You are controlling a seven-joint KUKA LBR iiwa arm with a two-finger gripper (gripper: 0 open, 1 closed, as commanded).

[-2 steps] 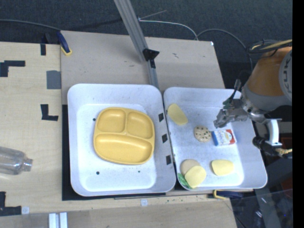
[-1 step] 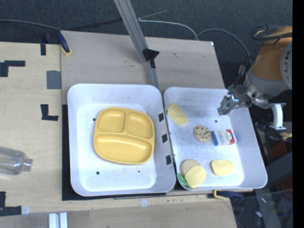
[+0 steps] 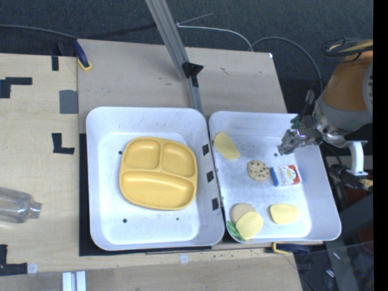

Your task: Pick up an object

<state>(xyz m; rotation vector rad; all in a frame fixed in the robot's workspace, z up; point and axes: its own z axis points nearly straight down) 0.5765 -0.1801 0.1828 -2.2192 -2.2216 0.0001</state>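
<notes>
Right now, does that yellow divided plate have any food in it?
Empty. The yellow divided plate sits in the left bin with all three compartments bare; the food items lie in the right bin.

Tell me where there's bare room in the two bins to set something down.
Right bin: bare floor between the yellow piece and the end effector. It is crowded toward the near edge, around the cookie and small carton. Left bin: just the margins around the yellow divided plate.

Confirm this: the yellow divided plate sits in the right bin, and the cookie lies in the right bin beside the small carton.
Not quite. The camera view shows the yellow divided plate in the left bin. The cookie does lie in the right bin beside the small carton.
</notes>
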